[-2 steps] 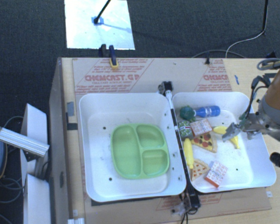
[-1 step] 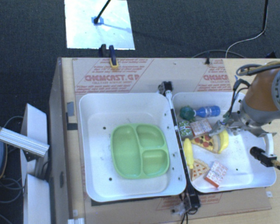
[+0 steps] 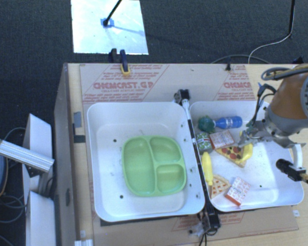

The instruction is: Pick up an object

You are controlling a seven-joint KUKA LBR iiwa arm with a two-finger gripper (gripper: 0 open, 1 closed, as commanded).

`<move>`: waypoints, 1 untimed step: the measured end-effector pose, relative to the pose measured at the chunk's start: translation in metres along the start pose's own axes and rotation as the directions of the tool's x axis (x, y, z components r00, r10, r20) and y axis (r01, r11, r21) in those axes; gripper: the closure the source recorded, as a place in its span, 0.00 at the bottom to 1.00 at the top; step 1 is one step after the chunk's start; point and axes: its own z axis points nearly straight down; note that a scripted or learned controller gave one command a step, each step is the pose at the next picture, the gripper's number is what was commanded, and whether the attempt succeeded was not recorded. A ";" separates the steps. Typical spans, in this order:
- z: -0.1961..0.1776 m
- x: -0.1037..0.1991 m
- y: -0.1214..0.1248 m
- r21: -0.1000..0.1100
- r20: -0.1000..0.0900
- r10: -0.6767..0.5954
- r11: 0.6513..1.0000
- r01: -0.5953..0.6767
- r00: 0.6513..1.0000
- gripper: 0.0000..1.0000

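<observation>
We start with the bench (image 3: pixel 142 77), its sheet printed with red lettering, bearing two white bins side by side. The left bin (image 3: pixel 104 147) holds a green divided plate (image 3: pixel 154 165) near its centre. The right bin (image 3: pixel 285 188) carries the clutter: a blue bottle (image 3: pixel 228 122) with a dark green object (image 3: pixel 206 124) at its cap end toward twelve o'clock, a small red-and-white packet (image 3: pixel 222 139) below it, a pizza slice (image 3: pixel 232 154) with a yellow piece (image 3: pixel 247 152) at its three o'clock side, a yellow banana-like piece (image 3: pixel 207 167) along the nine o'clock wall, a second pizza slice (image 3: pixel 218 186) and a red-and-white box (image 3: pixel 238 190) toward six o'clock.

The arm (image 3: pixel 292 105) reaches in from three o'clock, and its gripper (image 3: pixel 247 138) sits low over the pile, just at the yellow piece and the first pizza slice. We judge one of those to be the object it is going for.

The risk we see is crowding: slice, yellow piece and packet lie touching or nearly so, so the gripper could nudge one aside, pinch two together, or slip off a flat, thin slice.

The gripper's tips blur into the objects beneath them, so we cannot tell how far apart they stand or whether anything is caught between them. The arm's wrist is cut off at the three o'clock edge, and the dark green object's identity is unclear.
</observation>
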 end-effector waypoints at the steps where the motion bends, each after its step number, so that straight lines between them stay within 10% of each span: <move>1: 0.010 0.069 0.010 -0.004 0.004 0.002 1.000 -0.002 1.000 1.00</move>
